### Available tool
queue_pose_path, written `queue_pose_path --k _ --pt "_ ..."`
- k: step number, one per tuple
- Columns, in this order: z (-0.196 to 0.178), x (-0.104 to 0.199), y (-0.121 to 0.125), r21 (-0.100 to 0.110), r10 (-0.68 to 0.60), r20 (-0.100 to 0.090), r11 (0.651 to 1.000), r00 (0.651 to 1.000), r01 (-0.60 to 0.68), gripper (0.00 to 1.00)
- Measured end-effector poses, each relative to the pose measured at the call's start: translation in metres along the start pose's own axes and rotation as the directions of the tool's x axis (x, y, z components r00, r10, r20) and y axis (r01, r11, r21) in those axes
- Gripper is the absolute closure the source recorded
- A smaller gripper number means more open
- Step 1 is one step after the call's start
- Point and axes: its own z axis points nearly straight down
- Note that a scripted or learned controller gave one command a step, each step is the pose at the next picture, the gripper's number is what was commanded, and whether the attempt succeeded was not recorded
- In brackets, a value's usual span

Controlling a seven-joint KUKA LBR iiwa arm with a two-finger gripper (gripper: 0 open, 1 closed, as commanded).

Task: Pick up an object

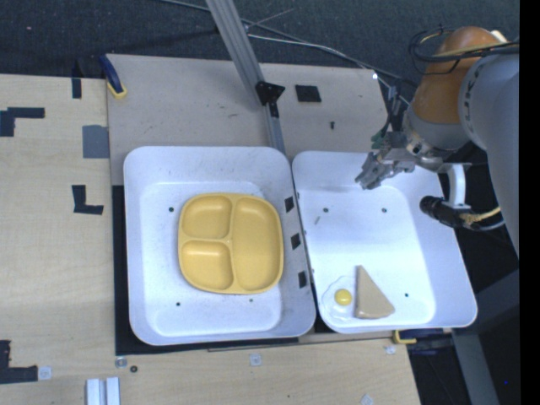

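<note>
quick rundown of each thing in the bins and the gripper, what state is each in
yellow divided plate: flat, right way up, in the left bin
tan wedge: lying flat in the right bin, near front
small yellow ball: resting beside the wedge, on its left
gripper: above the right bin's back edge, nothing seen in it

I'm looking at what seems a robotics lab: plywood bench patched with black tape marks, two white bins side by side, loose cables trailing along the bench's far edge, metal strut.
</note>
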Motion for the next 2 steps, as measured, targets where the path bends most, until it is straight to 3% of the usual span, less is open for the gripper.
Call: queue_pose_path --k 2 --pt "-0.079 0.005 0.01 0.003 -0.001 0.0 1.0 1.0 0.001 1.0"
